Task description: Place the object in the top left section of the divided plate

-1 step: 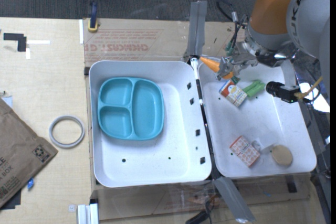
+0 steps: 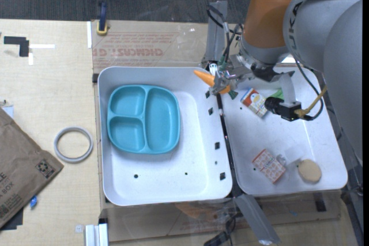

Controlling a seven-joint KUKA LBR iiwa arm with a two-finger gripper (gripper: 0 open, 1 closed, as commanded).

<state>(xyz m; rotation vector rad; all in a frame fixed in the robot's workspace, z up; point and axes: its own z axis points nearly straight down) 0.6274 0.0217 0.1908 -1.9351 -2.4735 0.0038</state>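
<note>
A light blue divided plate lies in the left bin. It has two small sections on its left side and one large section on the right. My gripper hangs over the wall between the two bins, up and to the right of the plate. It is shut on a small orange carrot-shaped object, whose pointed end sticks out leftward over the left bin's top right corner. The top left section of the plate holds nothing.
In the right bin lie a small red, white and green carton, a pink patterned packet and a tan round piece. A tape ring and a cardboard box sit on the bench at left.
</note>
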